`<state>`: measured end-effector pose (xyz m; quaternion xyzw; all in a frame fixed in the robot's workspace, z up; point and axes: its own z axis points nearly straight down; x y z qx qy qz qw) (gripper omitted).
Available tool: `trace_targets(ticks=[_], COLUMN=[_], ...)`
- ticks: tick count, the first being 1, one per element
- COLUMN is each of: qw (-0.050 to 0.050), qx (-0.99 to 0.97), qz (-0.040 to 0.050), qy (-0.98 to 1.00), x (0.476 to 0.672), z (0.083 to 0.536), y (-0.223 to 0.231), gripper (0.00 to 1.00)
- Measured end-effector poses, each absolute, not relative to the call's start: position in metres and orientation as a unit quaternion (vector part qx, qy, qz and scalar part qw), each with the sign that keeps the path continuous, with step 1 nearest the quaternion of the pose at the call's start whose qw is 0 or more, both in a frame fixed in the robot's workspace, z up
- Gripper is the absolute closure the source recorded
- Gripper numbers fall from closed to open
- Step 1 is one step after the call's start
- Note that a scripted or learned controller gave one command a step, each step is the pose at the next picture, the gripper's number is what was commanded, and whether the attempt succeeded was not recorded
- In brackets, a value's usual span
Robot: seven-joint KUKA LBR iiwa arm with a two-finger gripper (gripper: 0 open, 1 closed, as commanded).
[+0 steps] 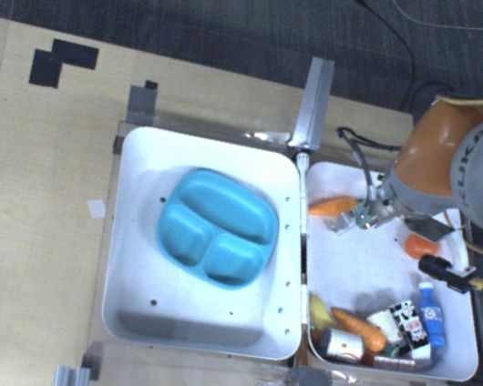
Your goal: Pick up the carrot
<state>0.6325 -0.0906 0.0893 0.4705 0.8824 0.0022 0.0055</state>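
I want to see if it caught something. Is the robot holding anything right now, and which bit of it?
It cannot be told. The gripper sits right at the end of a carrot in the right bin, touching or nearly so, but the fingers are too small to make out.

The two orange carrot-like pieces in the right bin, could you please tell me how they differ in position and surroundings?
The upper carrot lies near the right bin's far left corner, on bare white floor, right beside the gripper. The lower carrot lies near the front edge, packed among other items, with a yellow piece on its left and a small can below. The upper one looks paler; the lower one deeper orange. Both are tapered, orange, and lie flat.
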Motion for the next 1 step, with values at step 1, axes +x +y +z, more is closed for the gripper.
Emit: trace_targets(ticks=[1], qw=[0.003], qx=[0.6], qz=[0.002], qy=[0.8], x=[0.6704], z=[0.1874], y=[-0.0516], gripper=[1.0])
